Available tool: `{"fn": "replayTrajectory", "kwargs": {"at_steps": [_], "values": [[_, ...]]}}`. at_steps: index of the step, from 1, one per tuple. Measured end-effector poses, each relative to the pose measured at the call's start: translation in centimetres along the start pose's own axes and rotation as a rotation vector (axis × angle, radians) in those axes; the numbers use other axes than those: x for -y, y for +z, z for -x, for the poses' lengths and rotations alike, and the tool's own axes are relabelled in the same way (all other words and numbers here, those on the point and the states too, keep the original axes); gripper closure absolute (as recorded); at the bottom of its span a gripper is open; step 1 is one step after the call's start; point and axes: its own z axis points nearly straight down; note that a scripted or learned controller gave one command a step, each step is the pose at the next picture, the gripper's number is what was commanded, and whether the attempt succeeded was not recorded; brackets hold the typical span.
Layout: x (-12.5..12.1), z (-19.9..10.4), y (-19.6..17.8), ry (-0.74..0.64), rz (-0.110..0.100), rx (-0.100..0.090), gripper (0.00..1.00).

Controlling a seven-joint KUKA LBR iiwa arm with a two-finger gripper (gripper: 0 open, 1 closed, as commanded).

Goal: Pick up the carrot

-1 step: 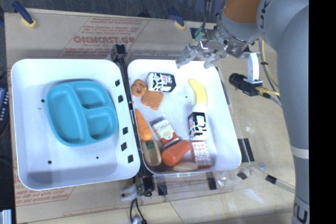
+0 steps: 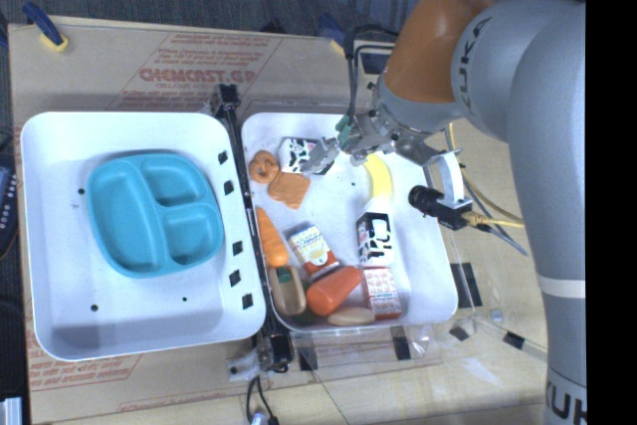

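From where I'm standing the big grey arm (image 2: 518, 105) takes up the whole right side, leaning in over the worktop (image 2: 119, 55) with its orange band up top. Two white bins sit side by side on it. The left bin (image 2: 50, 244) has just a blue divided tray (image 2: 154, 212) in it. The right bin (image 2: 438, 264) is the cluttered one — all the toy food is piled in there.

The claw (image 2: 333, 152) hangs over the far end of the right bin, next to a little black-and-white carton (image 2: 296, 152) and near a banana (image 2: 378, 176). Can't tell if it's open or closed from here, it's too small and tangled up with the stuff behind it. Nothing I can see between the tips, anyway.

The carrot (image 2: 271, 236) is lying along the left wall of the right bin, about midway down, pointing lengthwise, with a donut (image 2: 263, 166) and a toast-looking piece (image 2: 290, 188) just beyond it and a small juice box (image 2: 310, 247) right beside it. It's well apart from the claw.

So I'd call this the approach stage — no grab made yet. Next move, I reckon: come toward the near end and over to that wall, line up across the carrot's width, then drop in. Tight spot though, wall on one side, juice box on the other.
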Motion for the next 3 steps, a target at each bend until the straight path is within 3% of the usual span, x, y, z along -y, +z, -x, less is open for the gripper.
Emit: {"fn": "replayTrajectory", "kwargs": {"at_steps": [1, 2, 3], "values": [[1.2, -2.4, 10.1, -0.14, 0.003, 0.002, 0.0], [1.1, -2.3, 8.9, -0.146, 0.004, 0.004, 1.0], [1.1, -2.3, 9.0, -0.146, 0.003, 0.004, 0.0]]}}
